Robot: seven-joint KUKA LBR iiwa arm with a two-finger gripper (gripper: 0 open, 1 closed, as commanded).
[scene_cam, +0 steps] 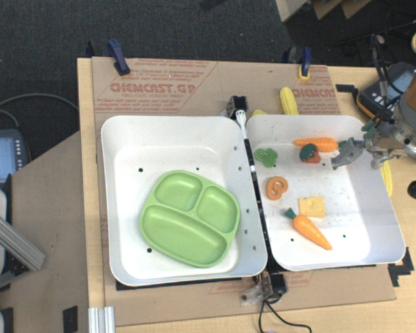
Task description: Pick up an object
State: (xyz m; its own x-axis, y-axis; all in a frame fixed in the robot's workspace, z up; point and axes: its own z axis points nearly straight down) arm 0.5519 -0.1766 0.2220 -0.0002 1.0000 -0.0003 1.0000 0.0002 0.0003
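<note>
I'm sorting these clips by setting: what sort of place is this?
Probably a robotics lab bench, not a kitchen: two white bins clamped to a brown board, toy food such as a carrot, and cables over dark carpet.

A: How many bins? 
B: 2 white bins, the left bin (pixel 118 186) and the right bin (pixel 374 241).

A: And in them? 
B: 1 green divided plate (pixel 189 218) at lower left. On the right: 2 carrots, the upper carrot (pixel 317 143) and the lower carrot (pixel 309 230); 1 broccoli piece (pixel 266 157); 1 pretzel (pixel 276 187); 1 cheese cube (pixel 312 207); 1 red-and-green piece (pixel 310 154).

A: Outside them? 
B: 1 corn cob (pixel 288 100), 2 blue clamps, the left clamp (pixel 117 55) and the right clamp (pixel 305 61).
</note>
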